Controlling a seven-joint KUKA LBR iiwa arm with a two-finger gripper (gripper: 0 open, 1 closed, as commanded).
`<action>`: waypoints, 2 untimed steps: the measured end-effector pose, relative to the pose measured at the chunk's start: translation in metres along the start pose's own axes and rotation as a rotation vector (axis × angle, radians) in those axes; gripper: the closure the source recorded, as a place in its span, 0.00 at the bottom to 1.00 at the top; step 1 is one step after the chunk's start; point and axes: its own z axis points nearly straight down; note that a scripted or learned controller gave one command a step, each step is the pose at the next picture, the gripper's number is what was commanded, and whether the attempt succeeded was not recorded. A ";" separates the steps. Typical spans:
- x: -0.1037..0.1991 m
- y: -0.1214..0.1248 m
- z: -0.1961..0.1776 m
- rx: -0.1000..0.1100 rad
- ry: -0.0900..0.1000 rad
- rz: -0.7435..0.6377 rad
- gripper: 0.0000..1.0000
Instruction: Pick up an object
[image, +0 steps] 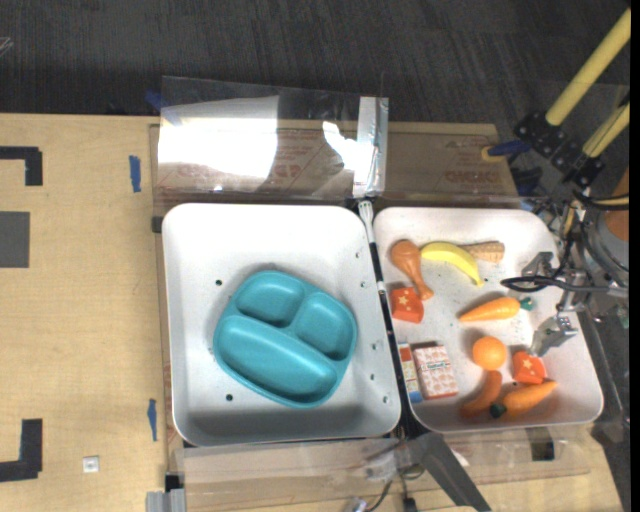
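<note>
Many toy foods in the right bin (585, 400), yet best to single out the carrot (490, 310) just beside the gripper (548, 305), open or closed impossible to tell, and close across its narrow middle, clear of the orange (489, 353).

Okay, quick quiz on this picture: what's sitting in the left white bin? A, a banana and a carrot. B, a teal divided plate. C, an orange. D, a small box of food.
B: the teal divided plate lies alone in the left bin, while the banana, carrot, small box and orange all lie in the right bin.
</note>
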 end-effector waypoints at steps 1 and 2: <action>-0.035 0.004 0.107 0.002 -0.009 0.067 0.00; -0.039 0.005 0.094 0.005 -0.021 0.064 1.00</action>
